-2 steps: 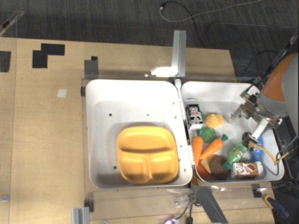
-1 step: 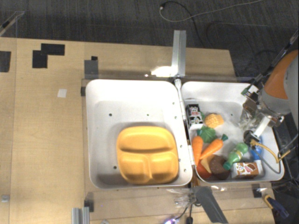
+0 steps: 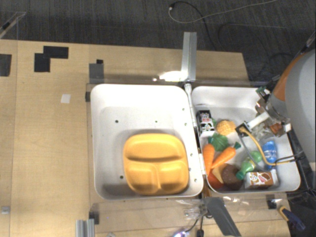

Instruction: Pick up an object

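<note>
Clutter of small toy foods fills the right bin (image 3: 232, 95), any of them fit for picking: a yellow corn-like piece (image 3: 225, 128) sits just left of the gripper (image 3: 253, 124), with a green item (image 3: 219, 142) and two orange carrots (image 3: 223, 156) below it, a brown round piece (image 3: 230, 174) near the bin's front, a green bottle (image 3: 249, 164) beside that, a blue bottle (image 3: 269, 151) under the arm's wrist, and a brown carton (image 3: 260, 179) in the front right corner. A black-and-white box (image 3: 204, 121) lies against the bin's left wall. The gripper hangs over the right half of this bin, above the heap and close to the corn-like piece; nothing can be seen clamped in it, and whether it is open or closed cannot be told, since its tip is tangled with a yellow-and-black cable (image 3: 254, 141). The left bin (image 3: 113, 102) holds a yellow compartment tray (image 3: 155, 163). Both bins rest on a light wooden bench (image 3: 44, 142), with dark carpet (image 3: 98, 9) and a loose cord (image 3: 197, 15) beyond. The grey arm (image 3: 301, 90) is cut off at the frame's right side
</note>
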Robot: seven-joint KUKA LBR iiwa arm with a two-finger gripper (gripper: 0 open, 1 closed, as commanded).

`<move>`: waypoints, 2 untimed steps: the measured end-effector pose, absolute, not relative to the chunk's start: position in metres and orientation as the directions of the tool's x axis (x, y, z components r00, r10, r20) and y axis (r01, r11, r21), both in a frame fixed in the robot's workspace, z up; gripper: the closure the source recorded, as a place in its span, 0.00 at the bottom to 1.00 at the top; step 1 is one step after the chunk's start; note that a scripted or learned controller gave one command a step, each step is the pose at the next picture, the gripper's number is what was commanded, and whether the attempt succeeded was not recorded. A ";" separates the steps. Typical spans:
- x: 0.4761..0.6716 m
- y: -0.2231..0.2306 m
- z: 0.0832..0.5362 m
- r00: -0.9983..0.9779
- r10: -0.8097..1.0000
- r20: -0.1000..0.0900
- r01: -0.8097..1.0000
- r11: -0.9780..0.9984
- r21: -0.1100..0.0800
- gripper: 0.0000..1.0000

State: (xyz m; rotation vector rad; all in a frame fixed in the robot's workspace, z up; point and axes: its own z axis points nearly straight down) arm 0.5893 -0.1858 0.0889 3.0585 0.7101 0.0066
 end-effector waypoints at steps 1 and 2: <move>0.645 -0.196 0.087 0.976 0.217 0.004 0.217 -0.976 0.001 1.00; 0.650 -0.189 0.103 0.978 0.209 0.003 0.209 -0.978 0.001 1.00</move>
